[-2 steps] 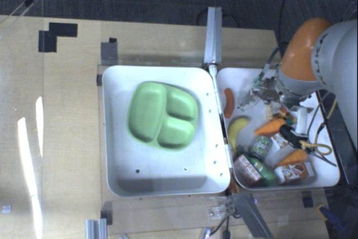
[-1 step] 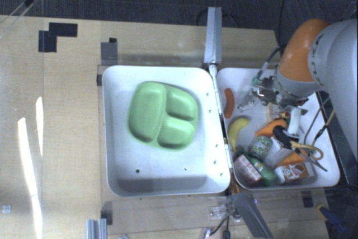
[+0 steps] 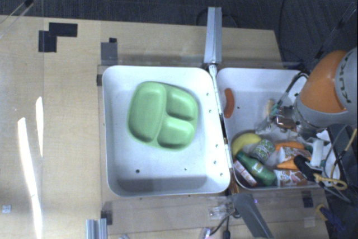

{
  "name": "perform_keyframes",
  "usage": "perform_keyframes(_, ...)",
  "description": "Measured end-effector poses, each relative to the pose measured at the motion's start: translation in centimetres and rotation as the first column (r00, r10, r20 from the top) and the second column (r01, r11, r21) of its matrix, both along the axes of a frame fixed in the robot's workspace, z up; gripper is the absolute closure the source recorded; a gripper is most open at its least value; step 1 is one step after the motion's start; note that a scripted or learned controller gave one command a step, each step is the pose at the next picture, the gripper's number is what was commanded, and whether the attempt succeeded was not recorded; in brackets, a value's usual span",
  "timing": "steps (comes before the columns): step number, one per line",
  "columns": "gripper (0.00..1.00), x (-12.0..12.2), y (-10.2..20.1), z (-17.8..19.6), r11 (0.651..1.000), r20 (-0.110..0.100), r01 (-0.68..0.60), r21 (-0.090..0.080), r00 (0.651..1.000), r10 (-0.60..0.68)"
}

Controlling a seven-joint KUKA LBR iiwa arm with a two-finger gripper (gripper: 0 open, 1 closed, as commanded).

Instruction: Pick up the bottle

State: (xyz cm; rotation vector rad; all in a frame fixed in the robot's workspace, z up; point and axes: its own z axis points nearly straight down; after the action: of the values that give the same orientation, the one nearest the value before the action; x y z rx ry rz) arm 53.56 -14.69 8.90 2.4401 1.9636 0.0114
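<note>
The bottle [image 3: 258, 169] is green with a dark end and lies on its side in the right bin [image 3: 251, 84], near that bin's front left corner. It rests among other items. My gripper [image 3: 278, 118] hangs over the middle right of the same bin, below the grey wrist and orange band [image 3: 330, 87]. The gripper is up and to the right of the bottle, apart from it, and nothing shows in its grasp.
A yellow fruit [image 3: 246, 141], a small green-labelled can [image 3: 263, 149], orange carrot-like pieces [image 3: 288, 146] and a packet [image 3: 291, 177] crowd around the bottle. An orange sausage [image 3: 228, 102] lies by the left wall. The left bin [image 3: 117, 170] holds a green divided plate [image 3: 163, 115].
</note>
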Motion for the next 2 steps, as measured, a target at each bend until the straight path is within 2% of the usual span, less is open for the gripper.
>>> perform_keyframes(1, 0.00, -4.3, 6.2, 0.1, 0.982, 0.007, 0.191, 0.004, 0.982, -0.191)
perform_keyframes(2, 1.00, -3.9, 6.3, 1.4, 0.982, 0.017, 0.189, 0.008, 0.982, -0.189)
